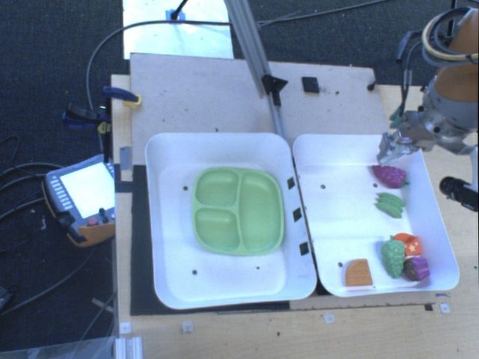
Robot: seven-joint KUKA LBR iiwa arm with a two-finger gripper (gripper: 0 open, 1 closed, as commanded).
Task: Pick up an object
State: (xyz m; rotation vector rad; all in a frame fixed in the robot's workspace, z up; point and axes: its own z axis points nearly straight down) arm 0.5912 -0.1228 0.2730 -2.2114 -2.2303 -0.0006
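Grey arm [449, 103] w/ an orange band comes in from the right, bent down over the far part of the right bin [337, 200]. Its gripper [391, 152] points down & a bit left. Can't tell if it is spread or pressed together, it's too small & blurry. Nothing seen held in it.

Purple grapes toy [389, 175] lies just below the tips, very near, maybe touching. Green pea pod [389, 203] is next, a bit nearer the front. In the front right corner sit a green bumpy toy [393, 257], a red-orange toy [408, 242] & a purple toy [417, 268], all bunched up. Orange block [358, 273] lies near them, to the left.

Left bin [172, 200] has a green tray [238, 210] w/ 3 parts.
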